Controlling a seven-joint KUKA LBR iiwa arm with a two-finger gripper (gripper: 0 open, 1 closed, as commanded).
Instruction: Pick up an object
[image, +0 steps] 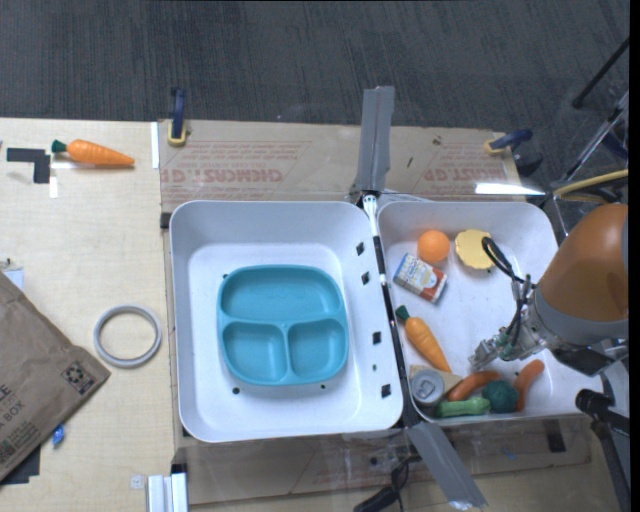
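The gripper (497, 348) hangs low in the right bin (540, 215), just above the toy food near its front edge. I cannot tell how wide it is. It looks ready to grab. Next it must drop onto the small carrot (528, 375) or the long one (427, 342).

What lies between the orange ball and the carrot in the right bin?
A small carton lies between the orange ball and the carrot, seen from above.
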